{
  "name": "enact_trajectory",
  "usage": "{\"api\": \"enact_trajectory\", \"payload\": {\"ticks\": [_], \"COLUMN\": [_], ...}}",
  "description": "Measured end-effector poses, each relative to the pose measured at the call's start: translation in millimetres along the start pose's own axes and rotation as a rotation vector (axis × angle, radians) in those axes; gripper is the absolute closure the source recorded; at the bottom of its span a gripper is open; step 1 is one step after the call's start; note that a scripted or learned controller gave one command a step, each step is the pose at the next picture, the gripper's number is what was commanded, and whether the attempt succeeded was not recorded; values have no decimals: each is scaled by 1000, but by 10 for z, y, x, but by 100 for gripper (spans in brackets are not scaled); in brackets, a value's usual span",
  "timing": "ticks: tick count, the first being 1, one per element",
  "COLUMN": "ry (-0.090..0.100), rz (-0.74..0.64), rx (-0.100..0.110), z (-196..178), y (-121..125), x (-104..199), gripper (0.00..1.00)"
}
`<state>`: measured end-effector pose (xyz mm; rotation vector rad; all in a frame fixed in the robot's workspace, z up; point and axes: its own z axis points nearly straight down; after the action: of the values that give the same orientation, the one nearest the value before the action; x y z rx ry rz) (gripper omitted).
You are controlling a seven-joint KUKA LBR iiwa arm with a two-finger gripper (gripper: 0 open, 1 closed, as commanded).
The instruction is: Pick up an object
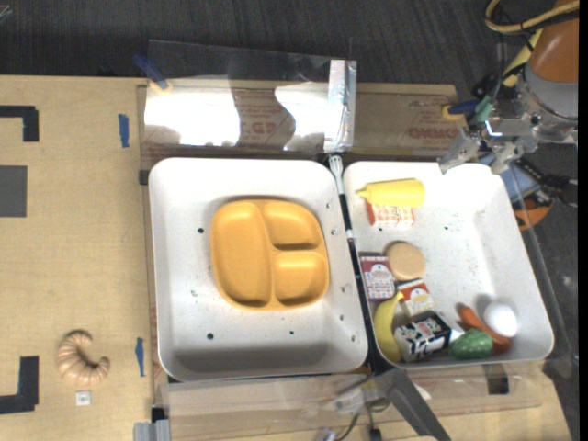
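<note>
While my gripper (487, 145) hangs over the right white bin's (528, 274) far corner, its state impossible to tell, I judge the yellow plastic corn cob (393, 191) lying near that bin's far edge light, stiff, slippery, best pinched across its middle.
</note>
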<state>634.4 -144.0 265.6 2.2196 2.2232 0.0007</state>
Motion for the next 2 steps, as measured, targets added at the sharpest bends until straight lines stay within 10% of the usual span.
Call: {"api": "enact_trajectory", "payload": {"ticks": [1,2], "ry": [1,2], "rz": [174,380], "rx": [-9,2], "z": [1221,799], "y": [353,26], "x": [289,749], "gripper": [0,0]}}
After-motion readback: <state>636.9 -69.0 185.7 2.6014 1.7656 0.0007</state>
